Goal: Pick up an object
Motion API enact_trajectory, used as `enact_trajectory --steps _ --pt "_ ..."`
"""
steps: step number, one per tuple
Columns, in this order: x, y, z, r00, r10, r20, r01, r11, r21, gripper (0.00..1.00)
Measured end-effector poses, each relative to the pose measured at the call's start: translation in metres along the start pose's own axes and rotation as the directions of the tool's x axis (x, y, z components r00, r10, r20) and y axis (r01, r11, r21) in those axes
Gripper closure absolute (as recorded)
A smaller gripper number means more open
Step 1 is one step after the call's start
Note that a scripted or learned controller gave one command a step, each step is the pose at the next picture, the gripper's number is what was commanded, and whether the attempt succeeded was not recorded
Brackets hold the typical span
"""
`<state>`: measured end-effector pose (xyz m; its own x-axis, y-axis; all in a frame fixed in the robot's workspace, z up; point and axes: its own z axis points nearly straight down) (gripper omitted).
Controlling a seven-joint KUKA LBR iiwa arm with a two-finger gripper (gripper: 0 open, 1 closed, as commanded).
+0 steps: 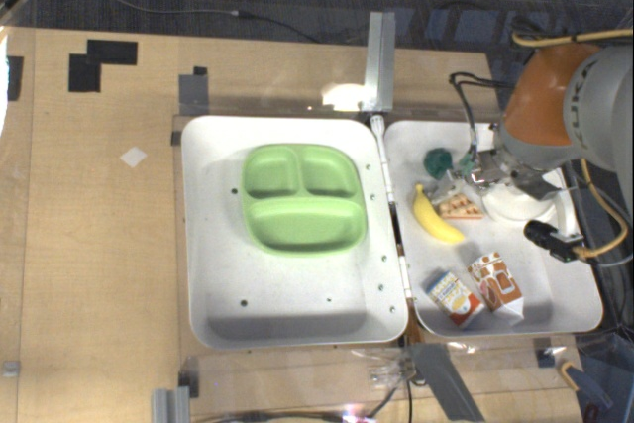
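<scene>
The right bin (570,304) holds a yellow banana (436,218), a small dark green object (438,159), a tan waffle-like piece (462,207), a white item (515,204) and two small cartons, one blue and yellow (451,294), one red and brown (498,283). My gripper (466,175) hangs low over the bin's upper middle. It is just right of the dark green object and directly above the waffle-like piece. Its tip is crowded by metal parts and cables. I see nothing lifted off the bin floor.
A green divided plate (300,196) lies in the middle of the left bin (213,312). A metal post (380,64) stands behind the seam between the bins. The grey arm with its orange band (540,104) and black cables cover the right bin's upper right corner.
</scene>
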<state>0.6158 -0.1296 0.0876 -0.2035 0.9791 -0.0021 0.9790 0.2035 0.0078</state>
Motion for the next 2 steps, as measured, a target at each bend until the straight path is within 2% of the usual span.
enact_trajectory --steps 1,2 --pt "-0.041 -0.024 -0.001 0.968 -0.25 0.0 0.25 0.968 -0.001 0.0" --pt "-0.04 -0.021 -0.013 0.968 -0.25 0.004 0.25 0.968 -0.007 1.0"
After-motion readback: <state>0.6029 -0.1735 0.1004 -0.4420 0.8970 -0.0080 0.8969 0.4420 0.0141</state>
